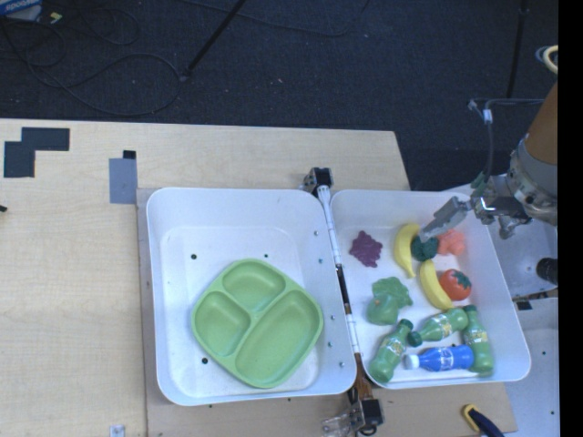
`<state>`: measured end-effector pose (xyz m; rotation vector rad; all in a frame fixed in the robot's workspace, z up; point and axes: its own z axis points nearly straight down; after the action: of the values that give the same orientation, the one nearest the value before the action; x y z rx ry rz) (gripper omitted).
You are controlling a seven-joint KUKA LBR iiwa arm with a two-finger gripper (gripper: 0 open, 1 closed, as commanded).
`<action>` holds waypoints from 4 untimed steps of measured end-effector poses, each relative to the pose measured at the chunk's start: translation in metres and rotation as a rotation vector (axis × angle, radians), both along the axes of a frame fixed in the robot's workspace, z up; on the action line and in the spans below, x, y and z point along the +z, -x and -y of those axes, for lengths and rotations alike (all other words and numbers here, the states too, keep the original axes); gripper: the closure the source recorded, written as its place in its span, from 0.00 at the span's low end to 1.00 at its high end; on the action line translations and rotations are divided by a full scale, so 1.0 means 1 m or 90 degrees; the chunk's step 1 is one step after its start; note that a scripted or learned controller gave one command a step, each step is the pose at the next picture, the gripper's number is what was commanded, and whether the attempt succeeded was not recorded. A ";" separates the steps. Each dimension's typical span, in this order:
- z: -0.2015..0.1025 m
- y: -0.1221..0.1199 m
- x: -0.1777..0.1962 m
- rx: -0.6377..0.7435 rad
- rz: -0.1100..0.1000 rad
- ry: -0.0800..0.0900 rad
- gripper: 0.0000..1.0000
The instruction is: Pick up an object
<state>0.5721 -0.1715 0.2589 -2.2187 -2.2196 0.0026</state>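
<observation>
The right bin (pixel 510 335) holds several toys. Among them are a purple grape bunch (pixel 366 248), two yellow bananas (pixel 404 248) (pixel 432 286), a red tomato (pixel 456 283), a pinkish-orange piece (pixel 452 242) and a green broccoli (pixel 389 300). Green bottles (pixel 392 349) (pixel 443 324) and a blue-labelled bottle (pixel 444 360) lie along the front. My gripper (pixel 428 239) reaches in from the right, low over the bin's back right part. Its tip is by a small dark green piece (pixel 424 248) between the upper banana and the pinkish-orange piece.
The left bin (pixel 173 244) holds a light green divided plate (pixel 258 322). A metal clamp (pixel 319 180) sits at the back where the bins meet, and another clamp (pixel 355 417) at the front. Bare wooden bench (pixel 73 289) lies to the left.
</observation>
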 end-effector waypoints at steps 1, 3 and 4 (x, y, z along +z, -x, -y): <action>0.032 0.057 -0.116 -0.002 -0.001 -0.001 0.00; 0.040 0.096 -0.162 -0.002 -0.001 -0.005 1.00; -0.085 0.096 -0.061 0.001 0.000 -0.001 1.00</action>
<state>0.4759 -0.0862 0.1979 -2.2166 -2.2213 0.0008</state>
